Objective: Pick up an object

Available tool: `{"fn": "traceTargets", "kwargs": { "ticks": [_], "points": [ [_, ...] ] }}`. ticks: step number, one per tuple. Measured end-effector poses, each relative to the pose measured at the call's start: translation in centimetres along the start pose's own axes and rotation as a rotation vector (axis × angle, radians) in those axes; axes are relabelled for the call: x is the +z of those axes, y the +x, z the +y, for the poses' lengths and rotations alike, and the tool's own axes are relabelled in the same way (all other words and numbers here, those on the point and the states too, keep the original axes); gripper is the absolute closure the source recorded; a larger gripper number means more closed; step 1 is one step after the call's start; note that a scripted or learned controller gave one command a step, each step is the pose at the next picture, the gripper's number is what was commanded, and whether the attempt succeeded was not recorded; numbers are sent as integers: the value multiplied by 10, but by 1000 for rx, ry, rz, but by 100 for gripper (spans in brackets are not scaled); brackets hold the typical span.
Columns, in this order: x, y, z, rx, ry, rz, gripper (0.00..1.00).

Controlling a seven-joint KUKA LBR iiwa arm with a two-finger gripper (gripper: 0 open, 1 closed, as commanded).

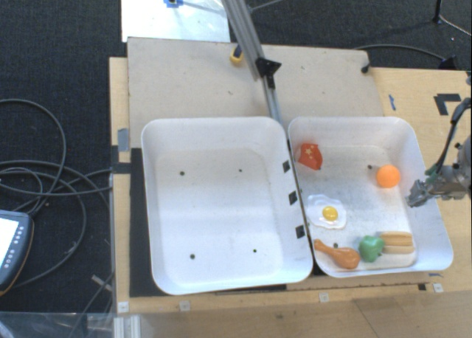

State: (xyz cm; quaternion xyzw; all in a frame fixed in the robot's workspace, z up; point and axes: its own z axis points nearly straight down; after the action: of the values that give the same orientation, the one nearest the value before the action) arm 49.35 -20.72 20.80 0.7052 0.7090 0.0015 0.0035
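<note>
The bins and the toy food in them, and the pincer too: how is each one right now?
Left bin: flat on the bench, white floor bare.
Right bin: flat, holding toy food.
Red piece: lying near the dividing wall.
Orange ball: resting loose, near the right wall.
Fried egg: lying flat, yolk up.
Drumstick: lying on its side.
Green piece: touching the hot dog.
Hot dog: lying flat.
Pincer: at the right bin's rim, holding nothing I can see.
</note>
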Motion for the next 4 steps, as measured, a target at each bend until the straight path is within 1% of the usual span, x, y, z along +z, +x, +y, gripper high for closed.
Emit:
{"fn": "traceTargets", "kwargs": {
  "ticks": [1, 2, 3, 4],
  "points": [
    [-23, -1, 2, 0, 1, 0, 100],
    [-33, 51, -1, -4, 3, 4, 100],
    [-35, 105, 9, -6, 4, 5, 100],
    [-42, 160, 11, -6, 4, 5, 100]
  ]
}}
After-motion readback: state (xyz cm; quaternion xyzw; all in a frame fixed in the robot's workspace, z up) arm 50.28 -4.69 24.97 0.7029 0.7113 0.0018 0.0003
